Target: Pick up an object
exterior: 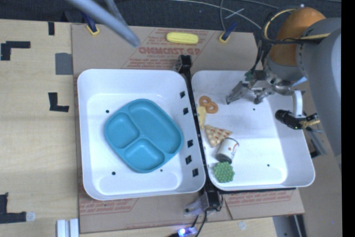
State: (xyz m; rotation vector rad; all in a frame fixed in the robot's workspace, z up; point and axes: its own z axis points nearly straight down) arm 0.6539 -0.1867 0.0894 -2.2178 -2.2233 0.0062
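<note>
Reaching in over the right-hand shallow white plastic bin, the grey metal arm with its rounded orange band carries the claw above that bin's upper part. The claw's dark prongs look spread apart, with nothing between them, and it hangs clear of the small things below.

Those things sit in a loose column against the right bin's left wall. Uppermost is a small brown pretzel-shaped toy, looped and glossy. Just below it lies a tan triangular waffle-textured wedge. Beneath that, touching or nearly so, rests a short white cylinder with a dark end, tipped on its side. Lowest is a bumpy green round cluster, knobbly like a bunch of peas.

Left of the right bin stands the second smooth white bin, holding a teal plastic divided plate with rounded corners and three compartments. Beyond both bins, on the brown cardboard sheet covering the desk, lies a yellow corn-cob-shaped toy.
</note>
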